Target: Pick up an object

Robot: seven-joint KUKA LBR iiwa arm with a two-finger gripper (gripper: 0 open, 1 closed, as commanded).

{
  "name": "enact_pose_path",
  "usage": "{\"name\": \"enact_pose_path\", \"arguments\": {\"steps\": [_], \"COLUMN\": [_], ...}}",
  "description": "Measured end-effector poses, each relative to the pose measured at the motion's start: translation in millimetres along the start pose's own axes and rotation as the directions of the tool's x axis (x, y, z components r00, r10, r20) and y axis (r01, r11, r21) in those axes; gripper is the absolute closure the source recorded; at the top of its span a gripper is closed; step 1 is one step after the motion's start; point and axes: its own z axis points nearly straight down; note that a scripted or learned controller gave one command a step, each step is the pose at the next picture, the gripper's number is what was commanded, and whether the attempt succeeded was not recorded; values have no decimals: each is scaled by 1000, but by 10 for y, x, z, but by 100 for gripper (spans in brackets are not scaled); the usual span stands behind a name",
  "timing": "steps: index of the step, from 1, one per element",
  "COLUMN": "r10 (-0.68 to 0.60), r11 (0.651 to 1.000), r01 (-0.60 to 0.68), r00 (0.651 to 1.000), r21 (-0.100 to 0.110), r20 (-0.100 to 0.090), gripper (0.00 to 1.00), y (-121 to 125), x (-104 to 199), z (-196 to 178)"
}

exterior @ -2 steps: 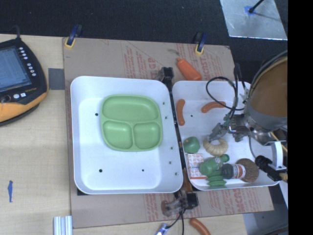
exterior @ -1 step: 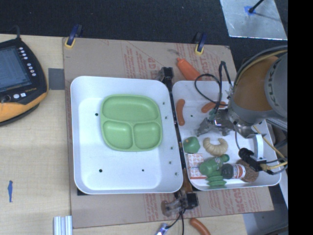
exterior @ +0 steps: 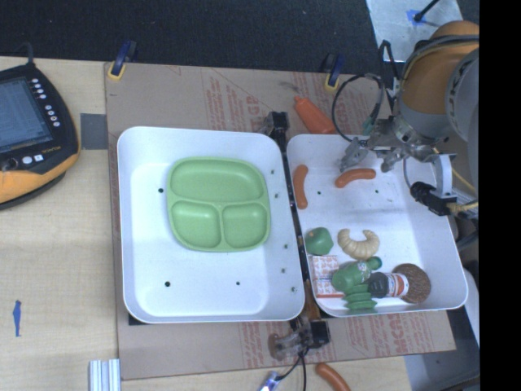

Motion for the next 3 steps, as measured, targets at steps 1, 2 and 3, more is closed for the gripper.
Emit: {"name": "enact_pose_path", "arguments": {"steps": [1,2,3], "r10": [-2,-5,-2], "r11": [1000,1000,1000], "r01": [2,5,2], "r00": [1000,1000,1000], "r21": [4,9,1], "r20": [0,-1,-1], "gripper": [0,100,100], "y": [-7,-11,-587], "x": [2,-5,795], "z": [400,296,-612]}}
